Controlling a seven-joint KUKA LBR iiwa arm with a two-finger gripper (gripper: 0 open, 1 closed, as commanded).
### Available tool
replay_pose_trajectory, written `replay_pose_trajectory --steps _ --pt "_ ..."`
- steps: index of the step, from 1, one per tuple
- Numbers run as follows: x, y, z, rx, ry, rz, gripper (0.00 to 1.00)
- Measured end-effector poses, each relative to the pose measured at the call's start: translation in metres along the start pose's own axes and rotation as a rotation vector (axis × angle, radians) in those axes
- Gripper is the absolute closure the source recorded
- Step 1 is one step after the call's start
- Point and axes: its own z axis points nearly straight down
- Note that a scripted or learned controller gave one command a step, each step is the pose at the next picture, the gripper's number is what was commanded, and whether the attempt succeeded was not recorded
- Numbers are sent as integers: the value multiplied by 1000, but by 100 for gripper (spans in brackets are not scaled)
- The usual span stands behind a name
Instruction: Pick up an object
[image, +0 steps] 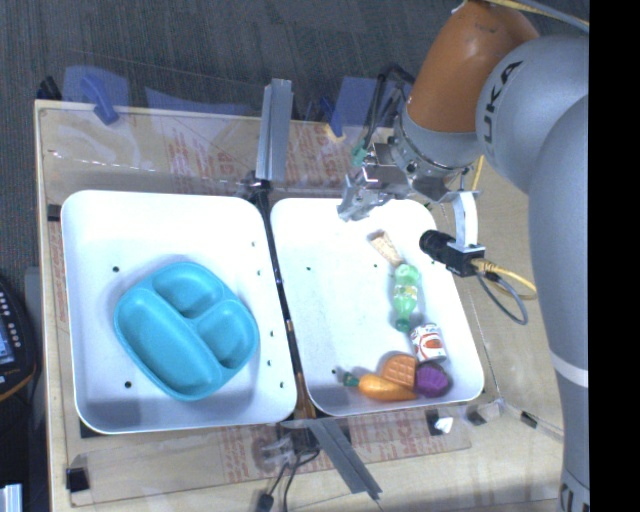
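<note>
In the camera view my gripper (358, 203) hangs over the far edge of the right bin (330, 320), with nothing seen between its fingers. Down the bin's right side lie a small tan piece (385, 247), a green bottle-shaped toy (405, 294) and a small red-and-white can (429, 343). At the near right corner sit an orange carrot (381, 387), a waffle-like brown piece (400, 369) and a purple toy (432, 380). The gripper is well above and behind all of them.
The left bin (90, 230) holds a blue divided plate (187, 326). A metal divider post (272, 130) rises between the bins at the back. The grey arm with its orange band (455, 70) fills the upper right, and a yellow cable (505, 280) loops beside the right bin.
</note>
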Motion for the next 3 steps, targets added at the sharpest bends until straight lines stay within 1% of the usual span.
replay_pose_trajectory --steps 1,2,3 --pt "-66 11 0 -2 -1 4 100" --pt "-106 34 50 0 -1 2 100" --pt "-105 35 50 -1 -1 0 100"
